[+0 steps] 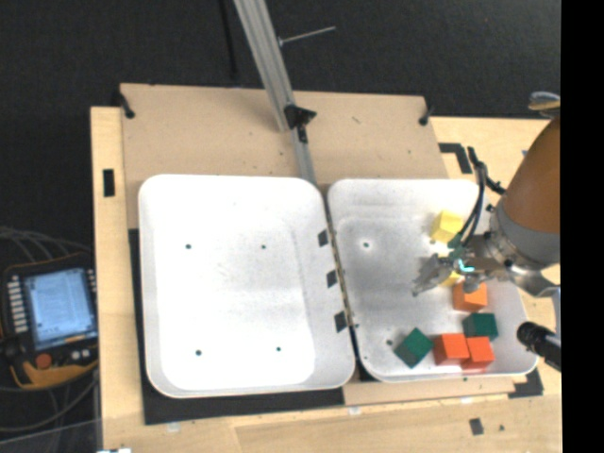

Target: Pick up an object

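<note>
white plastic, shallow and round-cornered, the right-hand bin (377, 215) carries every loose thing on the bench; the matching left-hand bin (226, 281) lies beside it, their inner rims touching. the grey arm with its orange band (536, 192) reaches in over the right bin's right rim, wrist tipped down and pointing toward the bin's middle, so the two-finger gripper (436, 270) hangs low over the floor right of centre. whether its claw is spread or pressed together i cannot tell, since the tips blur into a dark smear. near it lie small solid-looking blocks, probably light, stiff and not fragile, best pinched across two flat opposite faces: a yellow block (447, 225) toward the far rim, an orange block (470, 297) just beside the wrist, and, along the near rim, a dark green block (412, 346), an orange pair (464, 349) and another green block (482, 325) touching it
</note>
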`<action>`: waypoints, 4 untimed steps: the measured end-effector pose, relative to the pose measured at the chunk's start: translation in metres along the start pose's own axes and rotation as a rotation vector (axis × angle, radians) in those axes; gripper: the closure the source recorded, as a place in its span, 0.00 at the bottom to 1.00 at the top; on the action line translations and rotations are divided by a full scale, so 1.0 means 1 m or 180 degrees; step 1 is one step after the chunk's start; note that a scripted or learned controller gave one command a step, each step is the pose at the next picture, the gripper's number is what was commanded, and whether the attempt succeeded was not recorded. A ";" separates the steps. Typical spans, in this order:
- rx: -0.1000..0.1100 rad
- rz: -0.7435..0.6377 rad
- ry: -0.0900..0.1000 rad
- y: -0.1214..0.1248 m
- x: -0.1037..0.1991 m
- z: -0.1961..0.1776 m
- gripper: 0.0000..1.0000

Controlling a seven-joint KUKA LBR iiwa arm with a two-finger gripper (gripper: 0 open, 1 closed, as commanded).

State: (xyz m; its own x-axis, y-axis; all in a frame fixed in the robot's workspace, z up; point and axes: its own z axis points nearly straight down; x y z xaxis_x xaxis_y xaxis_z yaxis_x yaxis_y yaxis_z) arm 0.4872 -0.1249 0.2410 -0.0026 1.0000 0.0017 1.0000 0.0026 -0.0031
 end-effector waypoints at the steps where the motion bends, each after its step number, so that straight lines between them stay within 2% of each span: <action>1: -0.0018 0.0012 -0.0004 0.001 0.000 -0.002 0.00; 2: 0.0003 0.0013 -0.0008 0.010 -0.002 0.054 0.00; 3: 0.0008 0.0012 -0.0006 0.001 0.003 0.104 0.00; 4: -0.0016 0.0015 -0.0015 0.002 0.001 0.144 0.00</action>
State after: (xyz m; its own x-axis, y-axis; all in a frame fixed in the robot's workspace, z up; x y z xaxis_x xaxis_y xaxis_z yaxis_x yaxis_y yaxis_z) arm 0.4891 -0.1241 0.0966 0.0022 1.0000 -0.0030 1.0000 -0.0022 0.0020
